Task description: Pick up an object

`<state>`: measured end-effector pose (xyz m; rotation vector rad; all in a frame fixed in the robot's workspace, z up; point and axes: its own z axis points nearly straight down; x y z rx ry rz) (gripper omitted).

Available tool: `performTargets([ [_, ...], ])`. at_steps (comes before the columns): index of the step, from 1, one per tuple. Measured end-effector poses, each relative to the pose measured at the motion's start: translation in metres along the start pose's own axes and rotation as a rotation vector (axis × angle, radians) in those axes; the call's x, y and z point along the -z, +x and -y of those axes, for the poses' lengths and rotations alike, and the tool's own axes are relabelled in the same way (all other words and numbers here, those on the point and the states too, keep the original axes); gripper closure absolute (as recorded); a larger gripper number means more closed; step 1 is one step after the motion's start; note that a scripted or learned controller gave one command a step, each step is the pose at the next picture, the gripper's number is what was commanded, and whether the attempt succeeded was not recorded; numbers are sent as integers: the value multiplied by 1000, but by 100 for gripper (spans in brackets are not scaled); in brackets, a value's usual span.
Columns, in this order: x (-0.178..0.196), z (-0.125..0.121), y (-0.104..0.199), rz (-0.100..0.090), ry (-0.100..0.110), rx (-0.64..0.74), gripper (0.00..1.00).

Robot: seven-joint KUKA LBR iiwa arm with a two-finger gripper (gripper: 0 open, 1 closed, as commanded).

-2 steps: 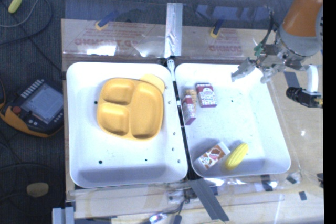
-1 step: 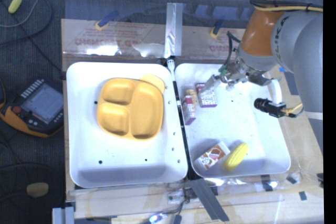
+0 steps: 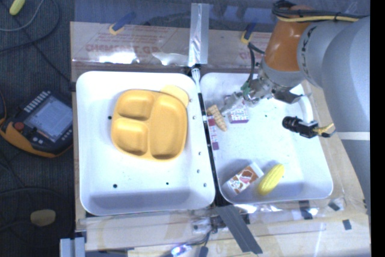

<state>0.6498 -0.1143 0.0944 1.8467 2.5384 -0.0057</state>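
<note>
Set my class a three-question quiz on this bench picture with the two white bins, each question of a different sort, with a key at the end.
1. True or false: the yellow divided tray lies in the left bin.
2. Multiple choice: the yellow toy corn cob lies in the right bin beside
A. a small printed packet
B. a blue cup
C. a pair of scissors
3. Fill in: the gripper is over the ____ bin, near a small pink and white packet.

Key
1. true
2. A, the small printed packet
3. right
</note>
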Motion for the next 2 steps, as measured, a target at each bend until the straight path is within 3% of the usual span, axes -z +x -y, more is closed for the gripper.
performTargets([
  [1, 8, 0, 1, -3, 0, 0, 100],
  [2, 116, -35, 47, -2, -1, -95, 100],
])
